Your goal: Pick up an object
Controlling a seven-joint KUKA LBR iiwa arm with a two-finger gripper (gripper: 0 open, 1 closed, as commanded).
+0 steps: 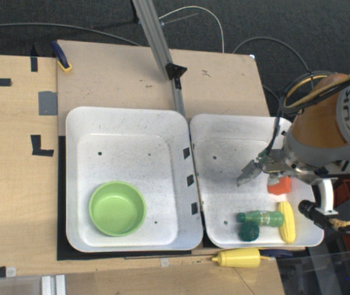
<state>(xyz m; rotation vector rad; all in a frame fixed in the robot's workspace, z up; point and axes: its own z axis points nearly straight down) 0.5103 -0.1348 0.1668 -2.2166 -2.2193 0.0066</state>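
- You are looking at a green bottle (262, 218) lying on its side near the front edge of the right bin (224, 134), its long axis running left to right across the bin, with a dark green cap or block (248, 231) touching its left end from the front.
- You are seeing a yellow banana-like toy (287, 220) lying just beside the bottle's right end, its long axis running front to back, so the two are forming a rough right angle.
- An orange-red object (279, 186) is sitting behind the banana toy, close under the wrist.
- The hand (247, 174) is hovering over the middle of the right bin, behind and slightly left of the bottle; its two fingers are pointing left and look slightly parted, with nothing between them.
- You are probably closest to the orange-red object and the bottle; for the bottle, the hand would need to travel toward the front and close across the short axis.
- In the left bin (83, 128), a green bowl (117, 208) is resting at the front left, well apart from the hand.
- A yellow object (239, 258) is lying on the surface just outside the right bin's front rim.
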